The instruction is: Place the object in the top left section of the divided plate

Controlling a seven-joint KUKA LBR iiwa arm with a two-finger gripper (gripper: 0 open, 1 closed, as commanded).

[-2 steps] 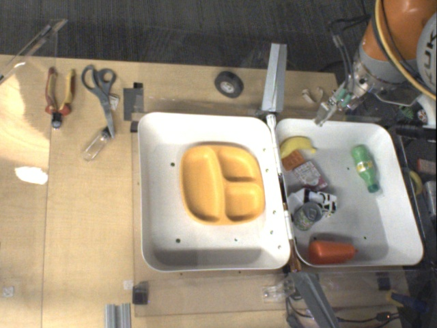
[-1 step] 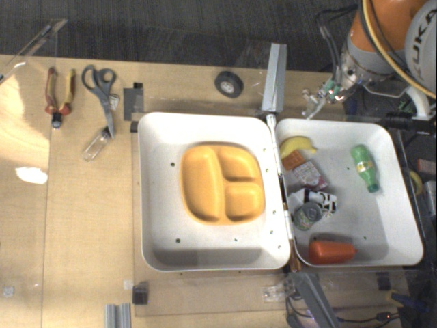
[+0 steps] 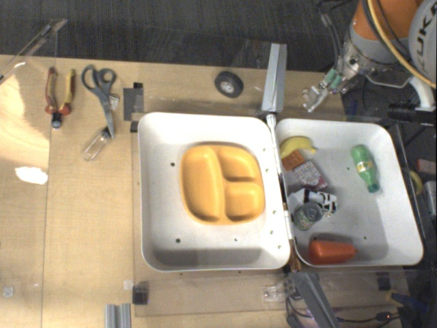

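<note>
Two white bins sit side by side on the bench: the left bin [image 3: 157, 183] carries a yellow divided plate [image 3: 222, 182], and the right bin [image 3: 399, 203] holds a loose clutter of objects. Above its far edge hangs the arm [image 3: 396, 12], with the gripper [image 3: 321, 91] outside the bin; nothing lies between its fingers, and how far apart they stand cannot be told.

Which object is meant is not certain. The orange carrot-like piece [image 3: 331, 251] looks stiff and light, best pinched across its middle. The green bottle [image 3: 365, 168] is likely smooth and prone to roll, so its body suits a grip better than its neck. Smaller still are a yellow banana-like toy [image 3: 297, 144] and a round tin [image 3: 307, 215], crowded among small packets.
</note>
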